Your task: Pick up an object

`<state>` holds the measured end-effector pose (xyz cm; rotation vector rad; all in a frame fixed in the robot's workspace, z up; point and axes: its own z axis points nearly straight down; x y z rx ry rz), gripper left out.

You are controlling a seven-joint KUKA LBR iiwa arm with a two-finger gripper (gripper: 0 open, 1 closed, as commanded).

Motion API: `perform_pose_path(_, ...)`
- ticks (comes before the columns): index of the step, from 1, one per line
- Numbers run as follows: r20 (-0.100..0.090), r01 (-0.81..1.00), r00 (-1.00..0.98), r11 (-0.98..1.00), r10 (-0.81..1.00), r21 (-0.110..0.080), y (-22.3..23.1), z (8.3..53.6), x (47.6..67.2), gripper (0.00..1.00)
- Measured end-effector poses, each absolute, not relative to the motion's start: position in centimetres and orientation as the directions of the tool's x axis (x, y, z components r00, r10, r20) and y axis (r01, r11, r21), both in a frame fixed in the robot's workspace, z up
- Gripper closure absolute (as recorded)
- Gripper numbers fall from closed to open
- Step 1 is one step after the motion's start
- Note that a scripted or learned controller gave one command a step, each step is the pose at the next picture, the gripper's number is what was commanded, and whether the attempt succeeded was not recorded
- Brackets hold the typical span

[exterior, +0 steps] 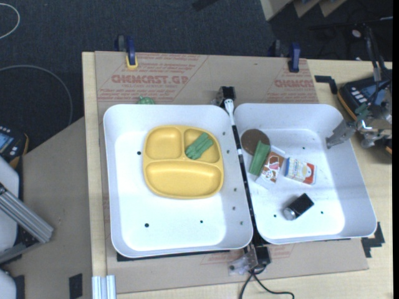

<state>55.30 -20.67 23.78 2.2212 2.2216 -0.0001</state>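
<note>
The right bin (349,185) holds a brown disc (252,139), a green block (259,159) leaning against it, a small red and white packet (272,168), a white carton (302,170) and a black cylinder with a silver end (298,206). In the left bin (124,185) lies a yellow divided plate (181,176), with a green piece (199,146) in its upper right compartment. My gripper (337,136) hangs over the right bin's far right rim, apart from all the objects; nothing shows in it.
A small green item (146,100) lies on the board just behind the left bin. Two blue clamps (129,45) (293,58) hold the board's back edge. Dark gear (365,95) sits at the right, beside the arm.
</note>
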Motion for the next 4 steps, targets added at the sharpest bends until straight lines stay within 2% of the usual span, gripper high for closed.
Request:
perform_pose_path(1, -0.003, 1.000, -0.007, 0.007, 1.000, 0.021, -14.8, 42.1, 50.6, 0.00)
perform_pose_path(2, -0.004, 1.000, -0.003, 0.003, 1.000, 0.007, -15.0, 42.2, 50.7, 1.00)
perform_pose_path(3, 0.004, 1.000, -0.014, 0.014, 1.000, -0.004, -2.8, 40.3, 49.4, 1.00)
perform_pose_path(4, 0.002, 1.000, -0.008, 0.008, 1.000, -0.006, 3.1, 36.3, 49.0, 1.00)
